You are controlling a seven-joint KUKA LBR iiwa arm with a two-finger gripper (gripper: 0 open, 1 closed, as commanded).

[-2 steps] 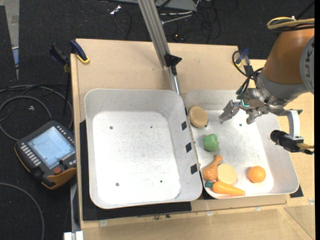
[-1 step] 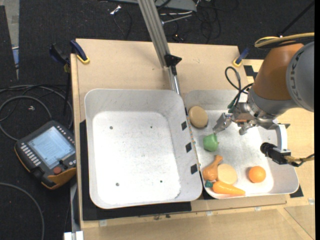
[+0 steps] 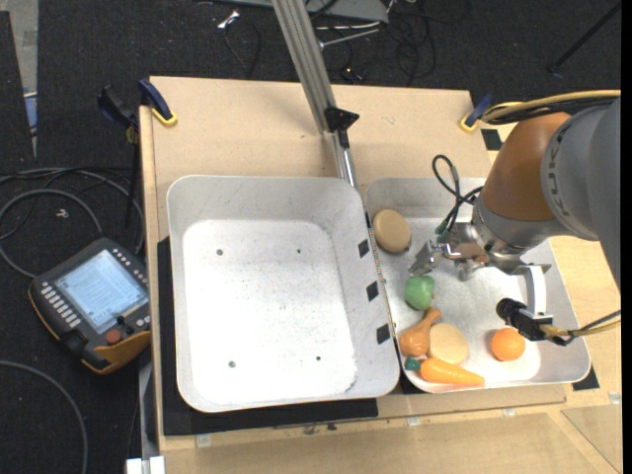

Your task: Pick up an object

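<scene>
Inside right bin (image 3: 568, 363): green ball (image 3: 420, 290), orange (image 3: 508, 345), carrot (image 3: 451, 371).

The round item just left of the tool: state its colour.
Green; it shows in the camera view, in the right bin beside the tool.

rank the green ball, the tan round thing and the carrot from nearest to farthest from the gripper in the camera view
Measured from the gripper:
1. green ball, just below-left of it.
2. tan round thing, at the right bin's upper-left.
3. carrot, at the bin's near edge.
</scene>
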